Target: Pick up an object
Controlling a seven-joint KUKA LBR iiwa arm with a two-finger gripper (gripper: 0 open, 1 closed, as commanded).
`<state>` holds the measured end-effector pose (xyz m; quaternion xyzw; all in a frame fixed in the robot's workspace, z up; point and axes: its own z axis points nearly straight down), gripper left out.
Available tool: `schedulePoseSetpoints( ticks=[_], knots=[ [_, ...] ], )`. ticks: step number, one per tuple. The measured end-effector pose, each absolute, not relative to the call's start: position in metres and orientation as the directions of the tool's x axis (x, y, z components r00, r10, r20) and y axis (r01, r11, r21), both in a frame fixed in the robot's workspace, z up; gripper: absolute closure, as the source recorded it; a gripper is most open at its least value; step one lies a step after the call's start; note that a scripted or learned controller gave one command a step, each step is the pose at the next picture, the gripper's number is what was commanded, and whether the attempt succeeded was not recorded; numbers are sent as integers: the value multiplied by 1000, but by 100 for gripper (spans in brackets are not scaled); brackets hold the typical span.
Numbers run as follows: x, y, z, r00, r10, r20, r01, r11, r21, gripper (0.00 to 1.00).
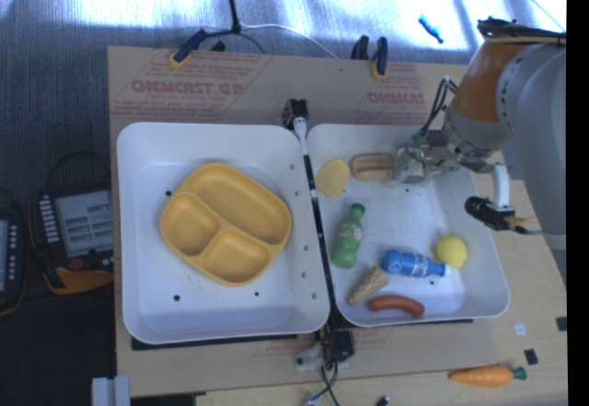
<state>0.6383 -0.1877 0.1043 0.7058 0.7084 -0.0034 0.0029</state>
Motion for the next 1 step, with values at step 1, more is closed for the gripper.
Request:
schedulePoseSetpoints(
  ticks=[1],
  knots=[
    [663, -177, 173, -1, 1000, -2, 1000, 1, 2, 100]
  ],
)
